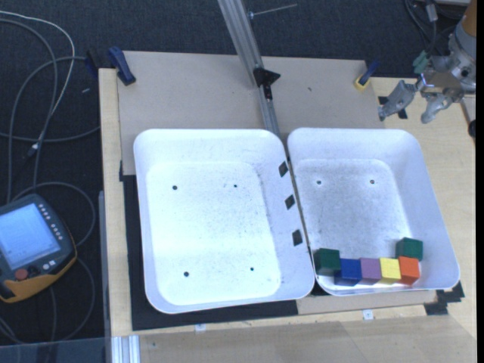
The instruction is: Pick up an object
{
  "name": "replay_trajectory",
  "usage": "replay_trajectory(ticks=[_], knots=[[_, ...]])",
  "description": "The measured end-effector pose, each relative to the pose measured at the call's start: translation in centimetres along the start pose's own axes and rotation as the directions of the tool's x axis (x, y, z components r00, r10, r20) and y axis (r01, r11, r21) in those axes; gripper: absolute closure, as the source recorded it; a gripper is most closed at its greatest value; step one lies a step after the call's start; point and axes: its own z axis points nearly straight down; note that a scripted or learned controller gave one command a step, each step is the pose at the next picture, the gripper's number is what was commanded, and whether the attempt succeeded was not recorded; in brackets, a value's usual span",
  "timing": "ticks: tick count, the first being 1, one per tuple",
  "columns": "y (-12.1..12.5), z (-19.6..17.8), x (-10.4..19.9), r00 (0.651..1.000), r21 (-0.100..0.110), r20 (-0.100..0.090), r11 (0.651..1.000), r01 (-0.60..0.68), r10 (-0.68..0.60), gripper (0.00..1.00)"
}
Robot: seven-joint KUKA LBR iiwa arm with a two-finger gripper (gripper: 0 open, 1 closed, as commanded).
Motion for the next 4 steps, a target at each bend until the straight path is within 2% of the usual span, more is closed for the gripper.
replay_trajectory(ticks=[1,2,3,4], knots=[[1.1,0.1,2.5,1.0,0.002,-0.001,1.0,0.001,-0.001,0.0],[-0.6,3.3,3.9,1.0,0.01,-0.003,1.0,-0.001,0.001,0.0],[-5.0,15.6,-1.7,1.0,0.016,-0.003,1.0,-0.006,0.006,0.0],[-5.8,20.8,-2.5,1.0,0.013,-0.004,1.0,-0.003,0.003,0.0]])
